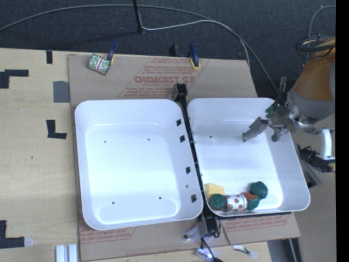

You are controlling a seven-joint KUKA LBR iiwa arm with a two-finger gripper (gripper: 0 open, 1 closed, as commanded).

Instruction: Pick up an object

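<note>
Two bins side by side on the desk (32, 173), small objects (237, 196) clustered in the right bin's (283, 162) near edge, claw (263, 130) over its far right part

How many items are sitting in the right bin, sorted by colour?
Green: 2, one ball-like piece and one.
Yellow: 1, a block.
White with red spots: 1, a cylinder.
Orange: 1, a small piece, partly hidden, so uncertain.
Total: 5, all clustered at the near edge of the right bin.
</note>
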